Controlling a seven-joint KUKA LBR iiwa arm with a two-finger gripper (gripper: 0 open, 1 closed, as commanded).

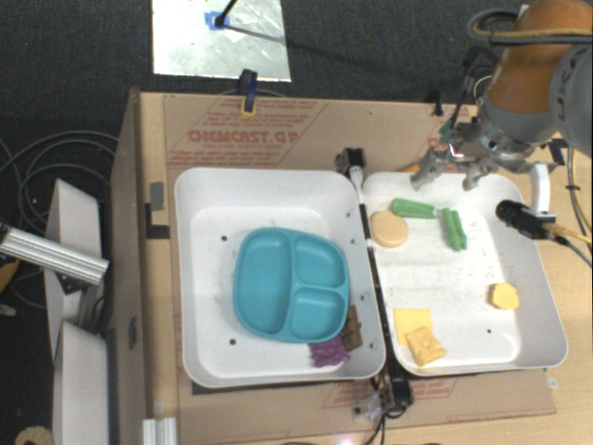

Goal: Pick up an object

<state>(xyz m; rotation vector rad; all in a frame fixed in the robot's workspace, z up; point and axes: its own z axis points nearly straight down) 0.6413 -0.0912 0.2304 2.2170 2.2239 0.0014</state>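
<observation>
My gripper (448, 175) hovers over the back edge of the right bin (542, 341), open, with nothing between its fingers. Just below it lie two green pieces, one long (413, 209) and one short (453, 229). A tan round disc (389, 230) rests at the bin's left wall. Near the front sit a yellow wedge (413, 321) and an orange-yellow block (426, 346). A small yellow lump (505, 296) lies at the right.
The left bin (199, 248) holds a blue divided plate (290, 284), with a purple piece (326, 352) and a brown piece (352, 332) at its front right corner. A black clip (351, 162) sits where the bins meet at the back. Cardboard surrounds both bins.
</observation>
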